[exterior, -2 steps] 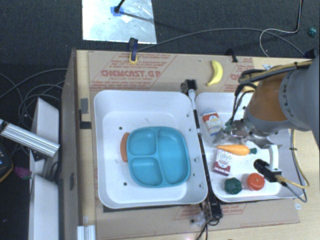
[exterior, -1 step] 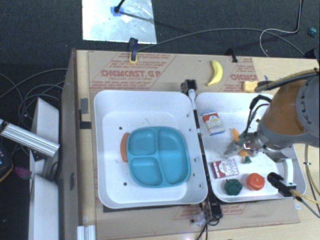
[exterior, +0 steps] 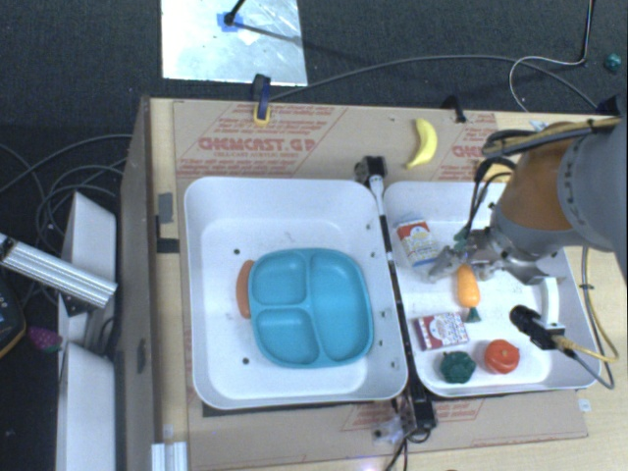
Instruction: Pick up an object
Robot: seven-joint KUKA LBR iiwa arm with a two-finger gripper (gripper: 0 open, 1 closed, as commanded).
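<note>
We find the tool (exterior: 469,261) low over the right bin (exterior: 559,386), its dark fingers spread to either side of the top of a small toy carrot (exterior: 467,286); the carrot's orange body lies just below them toward the near edge, so we judge the fingers open around its upper end and not yet closed on it. The carrot's long axis runs roughly from far to near in the view, green tip toward us, and the fingers sit across that axis, which suits a pinch on its sides. Outward from there, a red-and-white carton (exterior: 417,240) lies just to the left, a second small red box (exterior: 442,331) nearer us, with a dark green toy (exterior: 456,366) and a red tomato (exterior: 501,356) beside it. The left bin (exterior: 211,263) holds a blue divided plate (exterior: 310,305). A banana (exterior: 425,142) lies on the surface beyond.
</note>
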